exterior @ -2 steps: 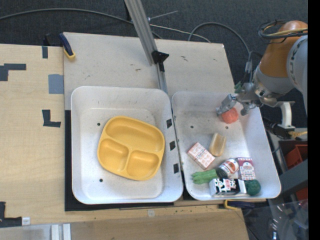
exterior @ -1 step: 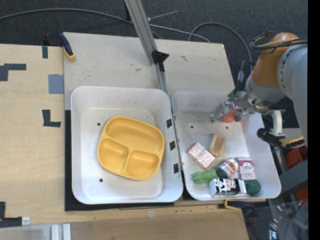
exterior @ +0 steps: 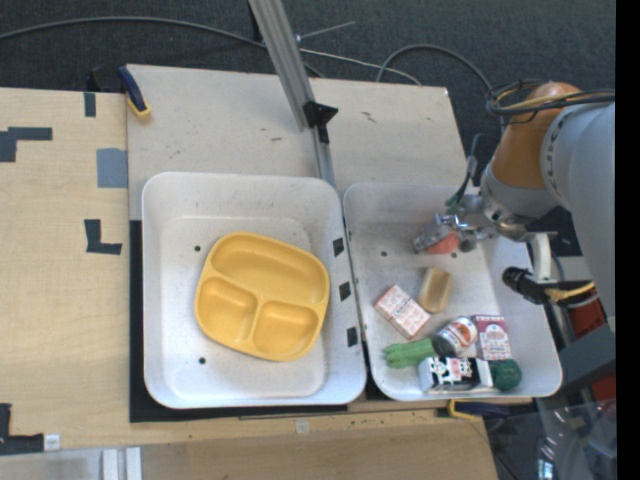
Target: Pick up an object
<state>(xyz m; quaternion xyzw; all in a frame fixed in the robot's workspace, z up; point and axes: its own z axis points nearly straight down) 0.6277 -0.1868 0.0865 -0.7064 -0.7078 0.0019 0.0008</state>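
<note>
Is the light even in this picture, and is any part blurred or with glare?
Camera view: soft, even light, faint shadows under the yellow tray; the white bins are bright but keep detail, with no strong glare; the gripper looks slightly blurred; the small objects, such as the tan block, are sharp enough.

A divided tray (exterior: 262, 295) lies in the left bin (exterior: 160, 268); small items crowd the right bin (exterior: 375, 208).

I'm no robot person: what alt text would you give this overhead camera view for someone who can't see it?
A grey robot arm reaches from the right, its end effector low over the right white bin, which holds a tan block, a pink box, a can and green items. The left white bin holds a yellow divided tray.
</note>
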